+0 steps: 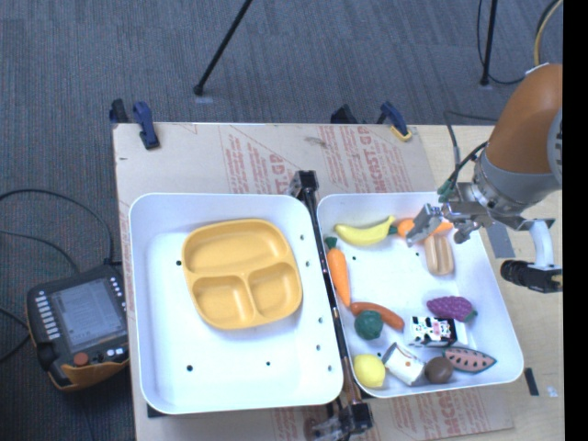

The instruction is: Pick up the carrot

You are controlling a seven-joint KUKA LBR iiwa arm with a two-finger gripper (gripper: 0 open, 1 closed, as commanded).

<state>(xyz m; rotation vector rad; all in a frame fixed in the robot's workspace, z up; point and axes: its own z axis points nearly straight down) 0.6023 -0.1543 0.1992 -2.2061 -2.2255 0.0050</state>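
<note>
A: near edge first, what's in the right bin (511, 331)?
B: front row has a lemon (368, 370), a small white cup (404, 364), a brown round thing (438, 369) and a watermelon slice (469, 359), all close together along the bin's near wall. just behind them a little milk carton with cow spots (432, 331), and purple grapes (449, 308) right behind that

A: and the carrot?
B: carrot (339, 276) lies along the left wall of the right bin, green top at the far end, tip pointing near. nothing on it, gripper well apart from it. there's a second orange piece (380, 312) near its tip, lying slantwise, with a dark green ball (368, 324) touching it

A: left bin?
B: left bin (158, 366) holds a yellow divided plate (243, 272), three sections, lying flat

A: further back?
B: banana (364, 232) at the far left of the right bin, a small orange bit (404, 228) beside its right end. hot dog bun (440, 254) just right of that

A: gripper?
B: gripper (441, 223) hangs over the far side of the right bin, right above the bun's far end. fingers spread apart, nothing between them

A: off the bench?
B: handheld controller (79, 323) on the carpet to the left, blue clamps (144, 123) on the far edge of the board, tripod legs (227, 37) beyond
</note>
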